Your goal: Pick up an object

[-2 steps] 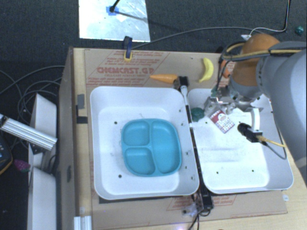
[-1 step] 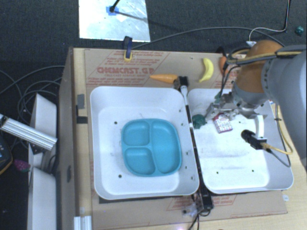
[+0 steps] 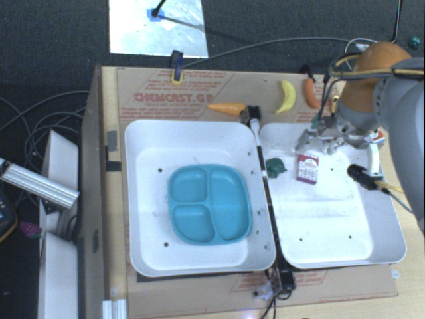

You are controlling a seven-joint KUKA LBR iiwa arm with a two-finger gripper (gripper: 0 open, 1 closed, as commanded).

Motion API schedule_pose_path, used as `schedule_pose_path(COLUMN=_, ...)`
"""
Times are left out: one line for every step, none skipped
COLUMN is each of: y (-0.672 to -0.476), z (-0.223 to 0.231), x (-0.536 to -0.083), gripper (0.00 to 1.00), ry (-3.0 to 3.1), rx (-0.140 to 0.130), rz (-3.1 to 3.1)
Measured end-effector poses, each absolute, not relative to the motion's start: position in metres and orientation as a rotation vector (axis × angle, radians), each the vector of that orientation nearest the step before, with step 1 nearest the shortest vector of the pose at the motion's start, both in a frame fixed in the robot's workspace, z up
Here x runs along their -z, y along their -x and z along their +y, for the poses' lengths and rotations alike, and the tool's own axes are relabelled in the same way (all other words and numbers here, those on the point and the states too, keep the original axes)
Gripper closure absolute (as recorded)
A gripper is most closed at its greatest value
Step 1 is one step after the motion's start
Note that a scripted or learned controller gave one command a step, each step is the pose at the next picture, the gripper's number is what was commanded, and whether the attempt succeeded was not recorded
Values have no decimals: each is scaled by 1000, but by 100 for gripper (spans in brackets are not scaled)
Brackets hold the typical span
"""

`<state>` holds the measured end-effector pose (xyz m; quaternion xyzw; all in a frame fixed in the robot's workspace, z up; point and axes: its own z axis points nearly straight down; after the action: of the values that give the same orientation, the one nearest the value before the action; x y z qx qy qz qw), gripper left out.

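While the gripper [image 3: 320, 137] is poised over the right bin [image 3: 372, 244] at its twelve o'clock edge — jaw state cannot be told — a red-and-white packet [image 3: 307, 168] is seen just below it at six o'clock, a green object [image 3: 275, 167] at the packet's nine o'clock, and a blue divided tray [image 3: 209, 203] in the left bin [image 3: 149, 244].

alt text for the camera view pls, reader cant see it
A grey robot arm's gripper hovers over the right white bin, above a small red box and a green object. The left white bin holds a blue divided tray.
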<state>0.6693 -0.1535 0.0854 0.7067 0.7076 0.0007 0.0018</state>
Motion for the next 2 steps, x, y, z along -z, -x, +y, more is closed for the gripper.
schedule_pose_path(y=-671, z=-153, x=-97, gripper=100, ry=-2212, rx=-5, rz=2221)
schedule_pose_path(y=-670, z=-153, x=-97, gripper=0, ry=-2212, rx=-5, rz=2222)
